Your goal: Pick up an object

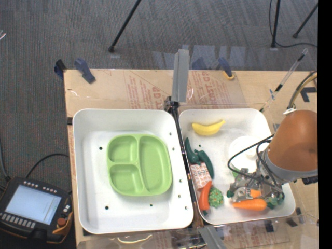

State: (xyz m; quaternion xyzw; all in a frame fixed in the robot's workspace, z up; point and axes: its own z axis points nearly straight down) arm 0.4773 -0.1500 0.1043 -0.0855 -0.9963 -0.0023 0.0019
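The claw is seen low in the right bin, directly over the carrot, whose long axis runs left to right near the front wall, though its opening and any hold cannot be told.

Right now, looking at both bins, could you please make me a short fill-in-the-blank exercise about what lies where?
1. The green divided plate lies in the ___ bin.
2. The banana in the right bin is ___ in colour.
3. The tool is low over an orange ___ near the bin's front edge.

Missing words: left; yellow; carrot
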